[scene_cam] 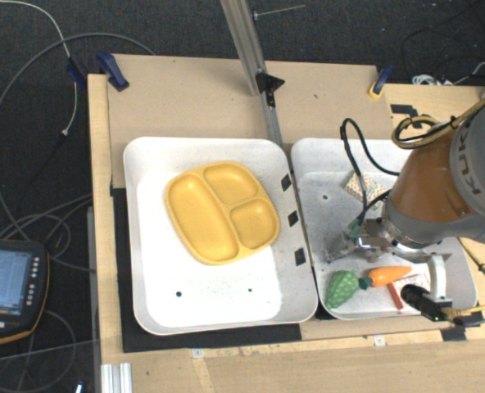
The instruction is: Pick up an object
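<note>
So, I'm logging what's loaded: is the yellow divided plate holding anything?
Empty: the yellow divided plate in the left bin shows three bare compartments.

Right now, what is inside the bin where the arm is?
In the right bin lie a toy carrot with green leaves, a red thing beside it, and a patterned piece farther back. The arm covers much of the bin, so more may be hidden.

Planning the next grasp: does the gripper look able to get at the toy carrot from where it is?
Probably yes. The toy carrot lies uncovered in the right bin, just below the gripper, with nothing between them.
</note>
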`<state>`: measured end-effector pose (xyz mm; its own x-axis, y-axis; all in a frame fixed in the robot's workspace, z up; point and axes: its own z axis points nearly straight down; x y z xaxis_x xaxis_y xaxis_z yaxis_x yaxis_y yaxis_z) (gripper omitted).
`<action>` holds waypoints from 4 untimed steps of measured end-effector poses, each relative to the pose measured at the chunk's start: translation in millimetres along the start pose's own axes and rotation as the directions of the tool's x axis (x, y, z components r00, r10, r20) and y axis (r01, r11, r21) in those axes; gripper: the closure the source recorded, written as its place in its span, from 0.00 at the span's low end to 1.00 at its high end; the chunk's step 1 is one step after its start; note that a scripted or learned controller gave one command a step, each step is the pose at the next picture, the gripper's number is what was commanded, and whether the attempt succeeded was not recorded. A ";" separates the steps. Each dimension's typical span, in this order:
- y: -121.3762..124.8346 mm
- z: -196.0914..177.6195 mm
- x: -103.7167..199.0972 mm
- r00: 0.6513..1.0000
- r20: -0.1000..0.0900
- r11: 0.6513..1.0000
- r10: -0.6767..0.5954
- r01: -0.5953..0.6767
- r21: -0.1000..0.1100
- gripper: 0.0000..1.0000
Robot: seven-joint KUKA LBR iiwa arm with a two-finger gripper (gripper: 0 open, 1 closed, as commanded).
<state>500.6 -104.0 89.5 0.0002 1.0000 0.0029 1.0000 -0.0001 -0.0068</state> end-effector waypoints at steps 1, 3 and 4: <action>1.6 -13.6 0.2 1.000 0.001 1.000 -0.001 0.001 -0.007 1.00; 7.0 -121.8 1.7 1.000 0.004 1.000 -0.003 0.003 -0.013 1.00; 6.7 -182.2 10.3 1.000 0.004 1.000 -0.003 0.003 -0.015 1.00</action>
<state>508.6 -94.3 271.7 -0.0033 1.0000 -0.0009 1.0000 0.0033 0.0086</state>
